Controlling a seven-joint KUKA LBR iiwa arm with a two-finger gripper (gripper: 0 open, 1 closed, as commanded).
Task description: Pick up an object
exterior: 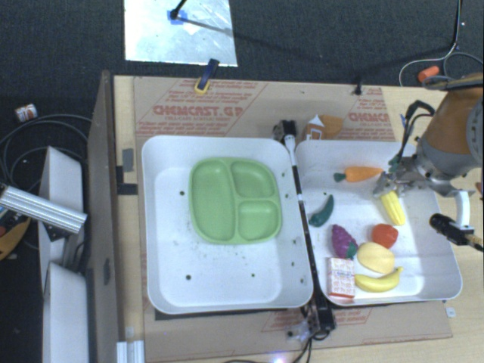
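Observation:
The right bin holds several toy foods. A yellow corn cob lies near its right side, with an orange carrot to the upper left. My gripper hangs from the grey and orange arm, directly over the upper end of the corn cob and touching or nearly touching it. Below the corn are a red tomato, a yellow lemon and a banana. A purple eggplant, a dark green pepper and a red and white packet lie further left.
The left bin carries a green divided plate. A dark rail runs between the two bins. An orange and white object sits on the cardboard behind the right bin. Cables lie at the far right.

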